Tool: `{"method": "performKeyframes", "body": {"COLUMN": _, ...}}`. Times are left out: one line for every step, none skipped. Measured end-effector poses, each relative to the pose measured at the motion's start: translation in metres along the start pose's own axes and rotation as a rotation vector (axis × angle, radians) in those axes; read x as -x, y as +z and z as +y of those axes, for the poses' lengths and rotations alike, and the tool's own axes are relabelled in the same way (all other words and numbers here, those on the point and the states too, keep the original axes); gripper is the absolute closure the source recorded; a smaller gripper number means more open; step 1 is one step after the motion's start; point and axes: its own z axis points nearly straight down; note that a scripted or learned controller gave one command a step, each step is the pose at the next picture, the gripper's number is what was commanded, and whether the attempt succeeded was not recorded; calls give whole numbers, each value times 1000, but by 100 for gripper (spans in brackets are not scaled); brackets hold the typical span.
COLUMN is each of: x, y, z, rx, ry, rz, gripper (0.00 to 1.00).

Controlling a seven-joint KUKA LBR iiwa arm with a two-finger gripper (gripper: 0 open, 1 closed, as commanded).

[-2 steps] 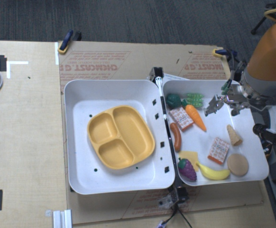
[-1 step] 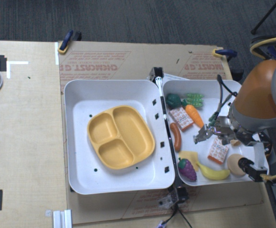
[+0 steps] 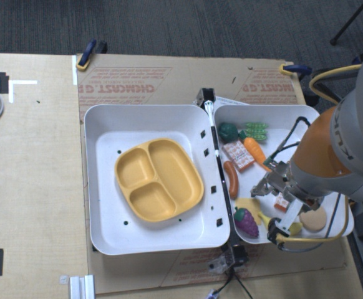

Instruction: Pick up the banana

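At the right bin's (image 3: 331,234) near edge, the gripper (image 3: 280,212) hangs over the banana (image 3: 262,217); whether it is apart or together cannot be told. A clean pick likely means dropping squarely astride the fruit, a yellow curve half-hidden beside purple grapes (image 3: 246,223).

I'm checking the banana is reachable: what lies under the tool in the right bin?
Under the tool in the right bin, yellow banana pieces show beside purple grapes. The arm covers the rest of the banana and the bin floor beyond it.
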Motion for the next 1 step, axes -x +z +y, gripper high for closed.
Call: {"method": "performKeyframes", "body": {"x": 0, "y": -9, "z": 1, "rx": 0, "ry": 1, "rz": 1, "gripper": 100}}
